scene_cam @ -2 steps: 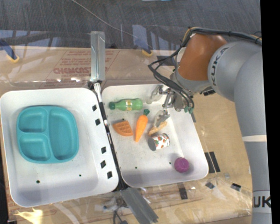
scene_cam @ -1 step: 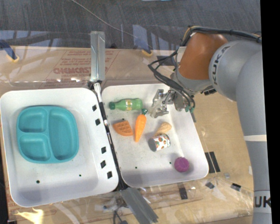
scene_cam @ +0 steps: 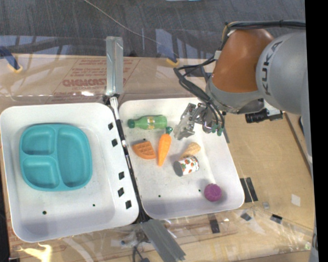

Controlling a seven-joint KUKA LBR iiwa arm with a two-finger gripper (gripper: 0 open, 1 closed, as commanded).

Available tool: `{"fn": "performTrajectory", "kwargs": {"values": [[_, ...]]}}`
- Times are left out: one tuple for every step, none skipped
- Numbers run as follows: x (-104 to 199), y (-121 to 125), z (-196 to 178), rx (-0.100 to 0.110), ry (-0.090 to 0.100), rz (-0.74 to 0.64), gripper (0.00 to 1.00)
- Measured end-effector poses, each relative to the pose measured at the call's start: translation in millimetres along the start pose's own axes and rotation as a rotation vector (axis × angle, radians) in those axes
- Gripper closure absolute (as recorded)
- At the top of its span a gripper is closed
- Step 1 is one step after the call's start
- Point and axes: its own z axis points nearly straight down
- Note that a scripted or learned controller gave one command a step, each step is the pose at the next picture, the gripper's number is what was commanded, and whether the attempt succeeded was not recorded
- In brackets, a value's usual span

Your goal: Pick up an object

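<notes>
The arm [scene_cam: 270, 67] reached in from the right, its orange band above the wrist over the right bin's [scene_cam: 222, 198] upper right corner. The gripper [scene_cam: 184, 126] hung over the upper middle of the right bin, pointing down and to the left. Its tips lay just right of the carrot's top and just right of the bottle's end. Nothing was seen between the fingers; whether they were spread or closed could not be read from this angle. Black cables looped from the wrist above the bin's far edge.

Right bin contents:
- green bottle [scene_cam: 148, 122], lying on its side near the far wall, cap to the left
- orange carrot [scene_cam: 164, 147], lying lengthwise below the bottle, green top toward the gripper
- orange ridged piece [scene_cam: 144, 150], just left of the carrot, close to it; contact could not be told
- tan rounded item [scene_cam: 191, 149], right of the carrot, identity unclear
- small patterned can or cup [scene_cam: 187, 166], tipped on its side, just below the tan item
- purple ball [scene_cam: 213, 192], near the front right corner, well apart from the rest

Left bin [scene_cam: 26, 225] held a teal divided plate [scene_cam: 55, 156], flat, in its upper left part. The two bins sat side by side, touching along the middle rim.
</notes>
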Motion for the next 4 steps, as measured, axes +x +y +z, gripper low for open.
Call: {"fn": "performTrajectory", "kwargs": {"values": [[22,53,4,0.002,0.008,0.277,1.00],[37,103,-26,0.001,0.002,0.599,1.00],[47,110,-29,0.004,0.003,1.064,1.00],[73,144,-23,0.008,0.007,1.590,1.00]]}}
